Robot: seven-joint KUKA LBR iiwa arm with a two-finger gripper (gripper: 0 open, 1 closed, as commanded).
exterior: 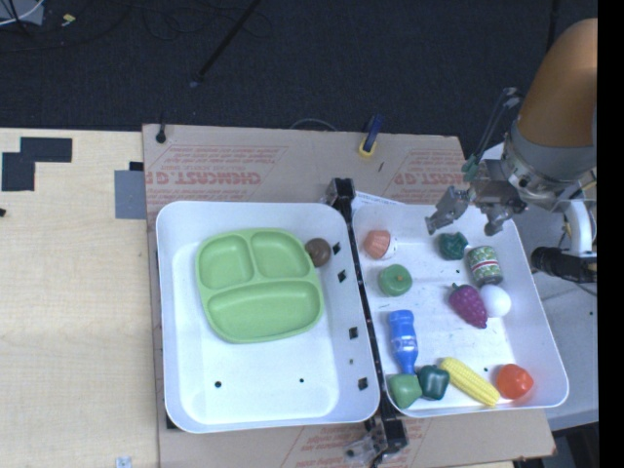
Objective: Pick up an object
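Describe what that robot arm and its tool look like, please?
The arm is a thick, rounded limb with a broad orange band above a grey wrist section. At its end sits the tool, a compact grey metal piece with two dark fingers. Thin cables run alongside the wrist.

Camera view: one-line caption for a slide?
Open gripper hovers over right bin of toy food; green tray in left bin.

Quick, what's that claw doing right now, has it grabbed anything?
Gripper: open, holding nothing, hovering above the right bin near the dark green toy.
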